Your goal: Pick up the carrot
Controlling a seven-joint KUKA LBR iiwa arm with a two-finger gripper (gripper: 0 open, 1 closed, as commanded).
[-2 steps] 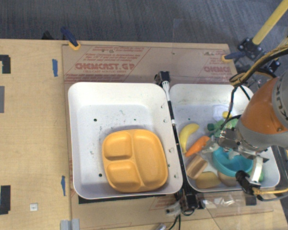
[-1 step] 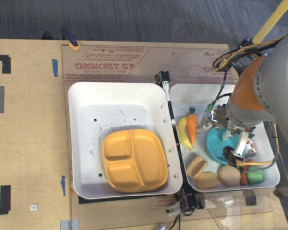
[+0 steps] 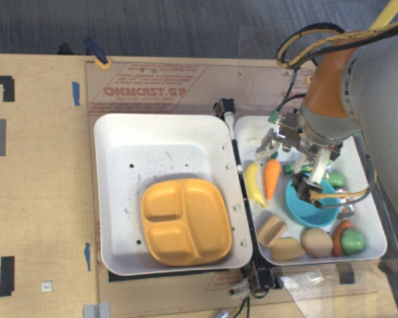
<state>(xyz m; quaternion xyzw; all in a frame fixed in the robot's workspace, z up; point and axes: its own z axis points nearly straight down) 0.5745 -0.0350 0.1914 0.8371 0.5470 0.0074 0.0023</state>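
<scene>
The carrot (image 3: 272, 179) is orange with a small green top and lies lengthwise in the right bin (image 3: 375, 234), between a yellow banana (image 3: 253, 184) and a blue bowl (image 3: 310, 204). My gripper (image 3: 277, 154) hangs just above the carrot's top end, at the back of that bin. It is open, with nothing between its fingers. The wrist hides the bin's back right part.
The right bin also holds a bread slice (image 3: 270, 229), a tan roll (image 3: 286, 248), an egg (image 3: 316, 242), a green piece (image 3: 335, 179) and a red and green vegetable (image 3: 349, 238). A yellow divided plate (image 3: 186, 220) sits in the left bin (image 3: 113, 177).
</scene>
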